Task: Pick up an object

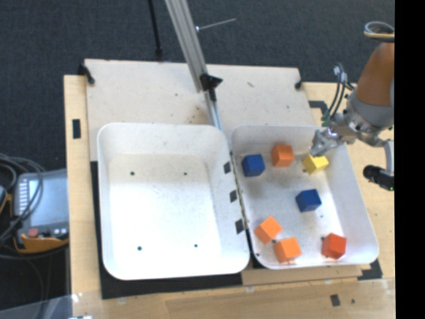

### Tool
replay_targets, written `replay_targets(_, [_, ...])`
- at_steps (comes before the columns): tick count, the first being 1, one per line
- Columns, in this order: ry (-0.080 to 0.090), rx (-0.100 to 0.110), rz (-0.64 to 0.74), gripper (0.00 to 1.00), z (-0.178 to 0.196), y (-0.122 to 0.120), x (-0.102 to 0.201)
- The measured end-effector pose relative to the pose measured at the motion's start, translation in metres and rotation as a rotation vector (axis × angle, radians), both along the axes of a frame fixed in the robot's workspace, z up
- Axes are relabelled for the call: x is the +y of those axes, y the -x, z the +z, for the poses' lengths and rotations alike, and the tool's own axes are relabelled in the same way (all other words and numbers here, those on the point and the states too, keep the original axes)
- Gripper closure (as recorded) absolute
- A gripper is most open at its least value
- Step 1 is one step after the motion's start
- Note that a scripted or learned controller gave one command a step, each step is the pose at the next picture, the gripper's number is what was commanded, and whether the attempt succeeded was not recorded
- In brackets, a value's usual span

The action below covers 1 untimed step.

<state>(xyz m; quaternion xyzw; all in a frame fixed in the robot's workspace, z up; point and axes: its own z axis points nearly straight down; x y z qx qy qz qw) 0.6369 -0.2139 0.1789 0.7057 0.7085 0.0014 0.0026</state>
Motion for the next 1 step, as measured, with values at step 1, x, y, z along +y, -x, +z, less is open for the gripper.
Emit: replay_targets(1, [0.0, -0.001, 0.002, 1.0, 0.0439, -0.0025, -0.0006])
